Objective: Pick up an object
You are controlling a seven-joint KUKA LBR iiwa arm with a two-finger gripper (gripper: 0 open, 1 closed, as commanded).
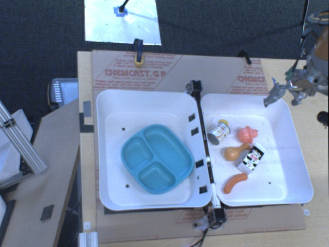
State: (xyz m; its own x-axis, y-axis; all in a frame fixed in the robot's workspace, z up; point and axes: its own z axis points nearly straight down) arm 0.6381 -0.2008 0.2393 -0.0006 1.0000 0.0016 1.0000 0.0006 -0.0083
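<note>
I see my gripper point(285, 92) hovering over the right bin's point(295, 153) far right corner, fingers spread, grasping nothing. The small can point(218, 131), pink toy point(247, 134), carton point(251, 159) and sausage point(235, 182) lie mid-bin.

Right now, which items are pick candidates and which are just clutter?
Pick candidates, all in the right bin:
small can
pink toy
orange pear-shaped toy
black-and-white carton
orange sausage toy

Just lying about:
blue divided plate in the left bin
yellow clamp
gripper open above the right bin's far corner
</note>
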